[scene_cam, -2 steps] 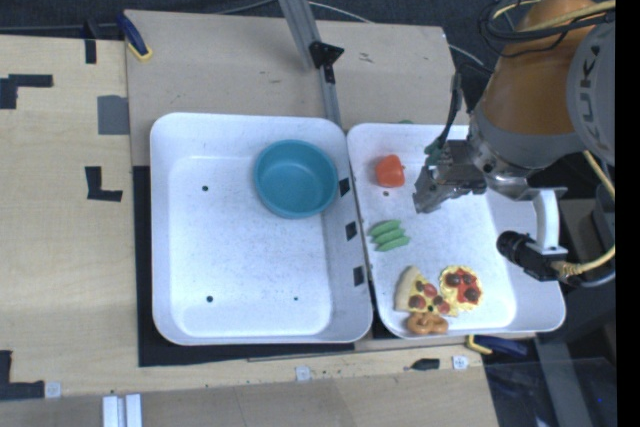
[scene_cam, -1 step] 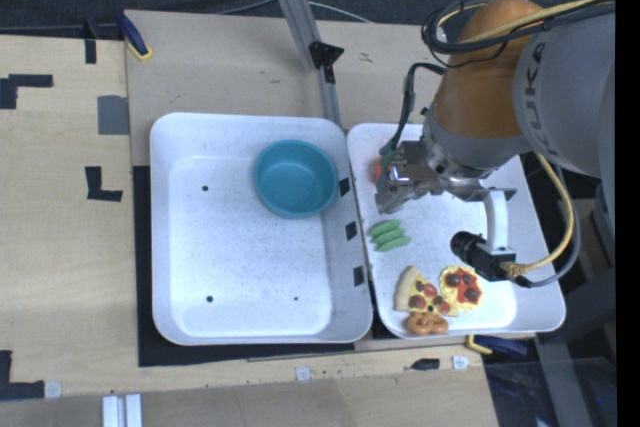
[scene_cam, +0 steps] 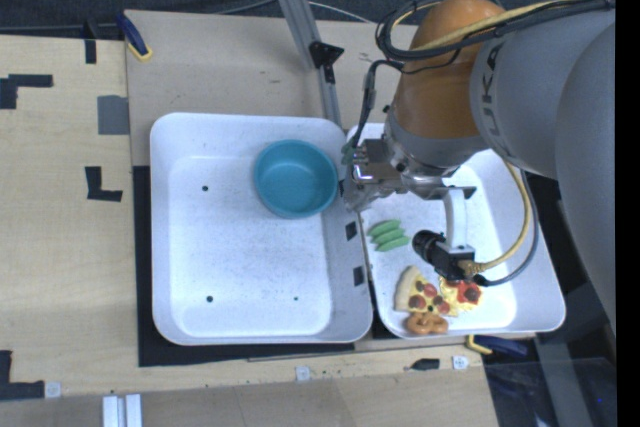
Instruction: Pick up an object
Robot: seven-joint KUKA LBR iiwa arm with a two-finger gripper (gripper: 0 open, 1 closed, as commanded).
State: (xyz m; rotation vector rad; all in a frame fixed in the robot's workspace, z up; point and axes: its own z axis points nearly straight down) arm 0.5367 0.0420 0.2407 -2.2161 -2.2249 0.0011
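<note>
Green toy (scene_cam: 388,235) lies just below tool (scene_cam: 362,183), apart.

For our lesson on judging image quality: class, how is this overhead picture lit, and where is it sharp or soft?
Camera view: even, soft light; faint shadow beside the blue bowl in the left bin; mild sheen on the orange band; small toy food looks soft, details unclear.
</note>
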